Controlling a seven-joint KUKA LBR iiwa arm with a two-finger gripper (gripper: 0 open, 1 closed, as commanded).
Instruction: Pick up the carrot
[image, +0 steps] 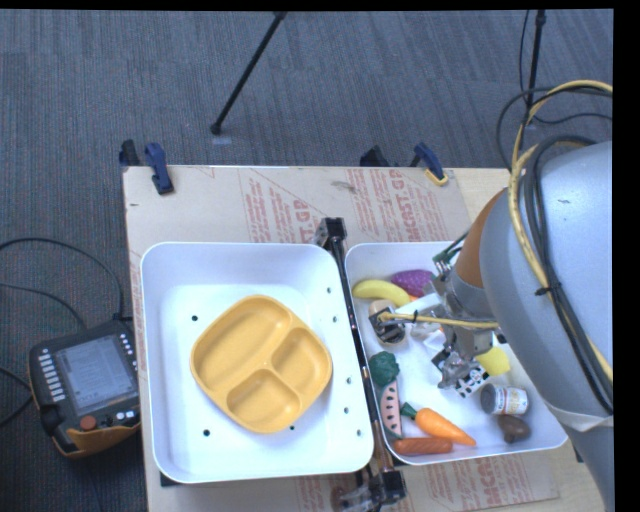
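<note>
The grey arm (560, 280) is reaching in from the right over the right bin (545, 440), its tool (455, 365) hanging low among the toy foods; whether the tool is wide or narrow cannot be told. The carrot (440, 424) is lying near the bin's front edge, apart from the tool, with a red piece (424, 447) just in front of it. A banana (381, 291) and a purple piece (412, 282) are sitting toward the back. In the left bin (165, 300), a yellow divided plate (262, 362) is resting. Both bins are standing side by side on the bench (250, 205).
</note>
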